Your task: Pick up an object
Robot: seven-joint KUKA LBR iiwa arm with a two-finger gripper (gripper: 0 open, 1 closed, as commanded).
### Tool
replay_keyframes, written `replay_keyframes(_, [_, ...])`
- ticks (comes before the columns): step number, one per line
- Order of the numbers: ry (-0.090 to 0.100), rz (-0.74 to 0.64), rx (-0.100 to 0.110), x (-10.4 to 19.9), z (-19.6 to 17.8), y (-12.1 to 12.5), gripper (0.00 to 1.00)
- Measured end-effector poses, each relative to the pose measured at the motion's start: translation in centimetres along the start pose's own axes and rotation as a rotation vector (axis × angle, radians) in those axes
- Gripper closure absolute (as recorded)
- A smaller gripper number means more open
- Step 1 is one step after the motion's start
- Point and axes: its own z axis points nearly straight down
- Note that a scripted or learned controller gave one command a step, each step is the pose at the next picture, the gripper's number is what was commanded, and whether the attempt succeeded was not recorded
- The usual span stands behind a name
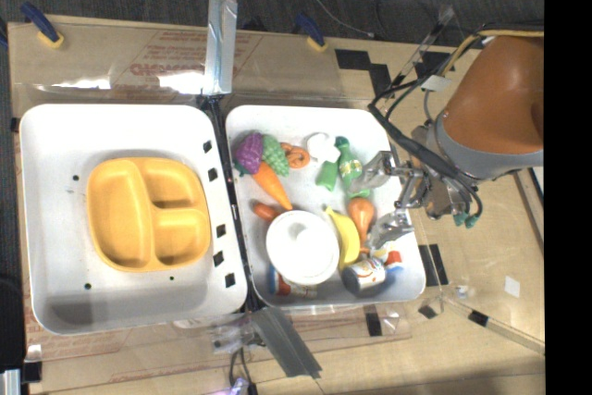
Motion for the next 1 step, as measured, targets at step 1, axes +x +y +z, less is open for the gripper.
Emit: replay_keyframes(1, [0.009,0.022,-0.004,-0.86,11.79,-2.94,0.0])
